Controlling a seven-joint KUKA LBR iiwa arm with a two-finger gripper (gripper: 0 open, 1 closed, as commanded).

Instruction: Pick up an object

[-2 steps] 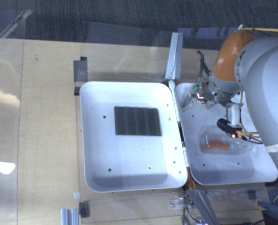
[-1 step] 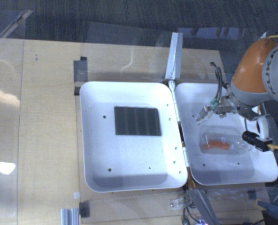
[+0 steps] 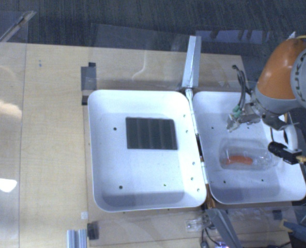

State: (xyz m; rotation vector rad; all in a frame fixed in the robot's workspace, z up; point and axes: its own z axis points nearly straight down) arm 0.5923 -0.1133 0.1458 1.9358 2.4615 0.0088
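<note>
Clear packet (image 3: 244,159) with an orange-red piece inside lies in the right bin (image 3: 215,187), below the gripper (image 3: 239,117).
Much of the arm (image 3: 290,76) is cut off at the frame's right edge. The left bin (image 3: 142,190), left of the fingers, holds a dark ribbed rectangle (image 3: 151,133) with bare white floor around it. The gripper hangs above the right bin's far half, apart from the packet; whether its small, blurred fingers are spread or closed, I cannot tell.

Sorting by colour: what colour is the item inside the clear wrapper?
Orange-red item, seen in the camera view.
</note>
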